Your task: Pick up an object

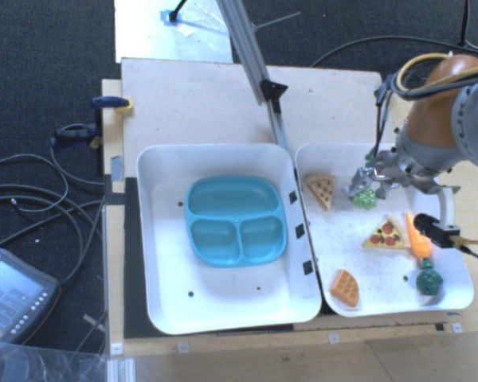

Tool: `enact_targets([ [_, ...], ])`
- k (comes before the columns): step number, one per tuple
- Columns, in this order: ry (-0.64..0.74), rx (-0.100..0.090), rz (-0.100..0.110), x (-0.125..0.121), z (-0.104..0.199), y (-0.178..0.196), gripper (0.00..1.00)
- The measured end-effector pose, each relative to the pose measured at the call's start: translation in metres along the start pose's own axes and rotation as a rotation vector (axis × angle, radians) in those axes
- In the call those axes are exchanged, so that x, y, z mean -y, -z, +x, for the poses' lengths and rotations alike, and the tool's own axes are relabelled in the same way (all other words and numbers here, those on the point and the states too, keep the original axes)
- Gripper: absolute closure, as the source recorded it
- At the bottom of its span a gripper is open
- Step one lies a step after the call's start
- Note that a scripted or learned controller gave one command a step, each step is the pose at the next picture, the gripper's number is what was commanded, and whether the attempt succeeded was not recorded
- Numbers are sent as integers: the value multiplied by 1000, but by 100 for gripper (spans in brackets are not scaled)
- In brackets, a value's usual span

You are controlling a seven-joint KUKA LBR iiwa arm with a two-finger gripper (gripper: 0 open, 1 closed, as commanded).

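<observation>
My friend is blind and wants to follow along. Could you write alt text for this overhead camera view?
A grey robot arm's gripper reaches down over a small green toy in the right white bin, among a pizza slice, carrot, waffle, a second wedge-shaped toy and a dark green toy. The left bin holds a blue divided plate.

A pale beige board surface point(199, 102) sits on dark charcoal carpet floor point(40, 46), with a second lighter panel point(155, 22) lying beyond its far edge. Black cables point(32, 205) trail over the carpet at the left, near a grey handheld control pendant with a screen point(12, 293). A blue and yellow clamp point(111, 103) grips the surface's left edge, and a slanted grey metal pole point(243, 38) crosses above.
</observation>
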State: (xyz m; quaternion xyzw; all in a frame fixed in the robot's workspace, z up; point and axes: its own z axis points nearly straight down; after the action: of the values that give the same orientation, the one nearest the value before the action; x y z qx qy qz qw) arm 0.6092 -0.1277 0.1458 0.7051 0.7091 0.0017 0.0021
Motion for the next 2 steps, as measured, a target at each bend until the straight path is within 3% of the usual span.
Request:
enact_targets([
  [2, 2, 0, -1, -13, 5, 95, 100],
])
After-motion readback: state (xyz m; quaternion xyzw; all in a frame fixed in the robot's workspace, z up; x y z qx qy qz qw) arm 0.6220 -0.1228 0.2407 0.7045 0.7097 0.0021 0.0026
